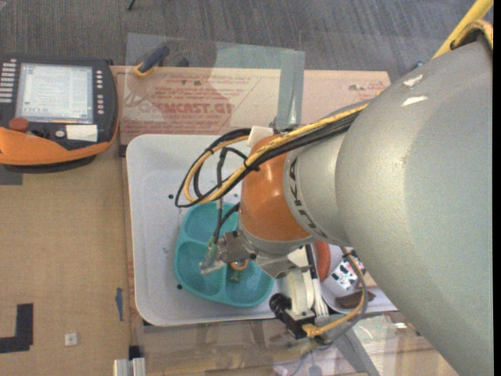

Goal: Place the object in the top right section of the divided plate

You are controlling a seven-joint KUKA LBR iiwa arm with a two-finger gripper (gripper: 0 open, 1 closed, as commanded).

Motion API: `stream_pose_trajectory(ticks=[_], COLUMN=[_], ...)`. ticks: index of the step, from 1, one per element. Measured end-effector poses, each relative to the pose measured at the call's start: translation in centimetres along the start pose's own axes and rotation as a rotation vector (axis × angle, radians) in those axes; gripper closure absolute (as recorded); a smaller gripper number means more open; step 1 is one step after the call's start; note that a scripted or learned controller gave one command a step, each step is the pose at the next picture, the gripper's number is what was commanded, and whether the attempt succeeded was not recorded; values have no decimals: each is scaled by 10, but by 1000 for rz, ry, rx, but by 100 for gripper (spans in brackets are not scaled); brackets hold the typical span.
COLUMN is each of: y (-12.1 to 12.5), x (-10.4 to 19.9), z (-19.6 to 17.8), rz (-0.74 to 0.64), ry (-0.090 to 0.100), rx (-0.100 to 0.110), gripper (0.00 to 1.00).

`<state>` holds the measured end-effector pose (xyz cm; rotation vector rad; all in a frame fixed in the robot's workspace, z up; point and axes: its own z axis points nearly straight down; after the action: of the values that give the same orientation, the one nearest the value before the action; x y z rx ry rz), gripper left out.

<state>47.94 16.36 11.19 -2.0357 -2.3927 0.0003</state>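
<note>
We look down on a brown cardboard-covered bench with grey carpet beyond its far edge. At the far left sits an orange and grey teach pendant with a lit screen. A printed cardboard sheet lies behind the 2 bins, and a small tool with a yellow handle rests near its left corner. A patch of black tape marks the bench at lower left.

The left white bin holds the teal divided plate, which lies flat toward the bin's near right part. We see 2 of its ridged compartments clearly; the arm covers the rest. A small orange object shows just above the plate's near right part, close under the gripper; we cannot make out its shape, nor which compartment lies beneath it.

The grey arm with its orange band fills the right side, trailing yellow and black cables. The gripper points down over the plate. We cannot tell how the gripper stands, or whether it grasps the orange object. Beside the arm, part of the right bin shows a dark item and a red one.
</note>
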Motion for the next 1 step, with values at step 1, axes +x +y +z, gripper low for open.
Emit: stream_pose_trajectory(ticks=[1], y=[-1], x=[-2], z=[-7], rz=[5], ry=[-3], rx=[7], gripper=[100])
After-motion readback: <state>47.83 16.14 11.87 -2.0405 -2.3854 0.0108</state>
